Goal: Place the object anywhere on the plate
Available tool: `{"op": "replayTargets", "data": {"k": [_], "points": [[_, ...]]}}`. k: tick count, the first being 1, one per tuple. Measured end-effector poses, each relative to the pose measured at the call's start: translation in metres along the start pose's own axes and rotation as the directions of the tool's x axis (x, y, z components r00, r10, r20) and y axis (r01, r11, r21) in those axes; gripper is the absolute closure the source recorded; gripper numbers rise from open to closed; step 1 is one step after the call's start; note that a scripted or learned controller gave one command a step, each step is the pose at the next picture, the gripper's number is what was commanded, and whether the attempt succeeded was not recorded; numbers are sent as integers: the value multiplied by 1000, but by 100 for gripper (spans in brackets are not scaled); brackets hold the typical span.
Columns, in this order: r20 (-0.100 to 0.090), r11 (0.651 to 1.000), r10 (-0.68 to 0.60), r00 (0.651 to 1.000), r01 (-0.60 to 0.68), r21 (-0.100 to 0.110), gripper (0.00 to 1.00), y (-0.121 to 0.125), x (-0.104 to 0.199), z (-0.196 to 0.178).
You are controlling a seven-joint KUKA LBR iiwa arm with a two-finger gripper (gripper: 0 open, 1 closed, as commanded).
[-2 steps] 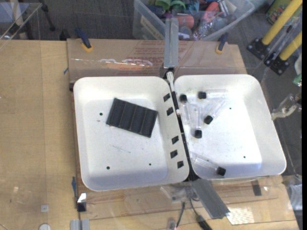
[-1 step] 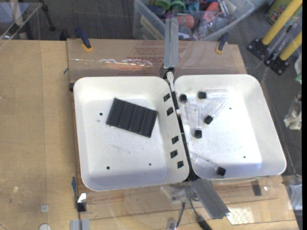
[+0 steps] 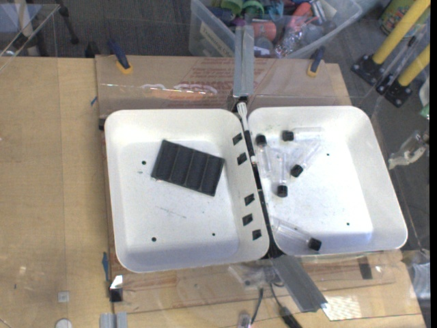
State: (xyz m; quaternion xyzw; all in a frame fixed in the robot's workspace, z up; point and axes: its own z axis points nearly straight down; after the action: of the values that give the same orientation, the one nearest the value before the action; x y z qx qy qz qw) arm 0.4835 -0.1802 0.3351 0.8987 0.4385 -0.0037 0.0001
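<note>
Black ridged plate [image 3: 188, 167] — one, left bin [image 3: 130, 244]; two white bins.

Dark ridged rectangular plate [image 3: 188, 167] lay flat in left bin [image 3: 130, 244], slightly rotated, long side running from upper left to lower right, near bin's centre. Clear plastic objects with black caps [image 3: 285, 162] lay scattered in right bin [image 3: 369, 203], clustered toward its left half, one cap near front edge.
</note>
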Motion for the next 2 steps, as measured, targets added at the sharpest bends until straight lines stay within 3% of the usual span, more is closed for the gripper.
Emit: {"op": "replayTargets", "data": {"k": [1,2], "points": [[1,1000,-1,1000,1,0,100,1,0,-9],[2,1000,-2,1000,2,0,0,0,0,-9]]}}
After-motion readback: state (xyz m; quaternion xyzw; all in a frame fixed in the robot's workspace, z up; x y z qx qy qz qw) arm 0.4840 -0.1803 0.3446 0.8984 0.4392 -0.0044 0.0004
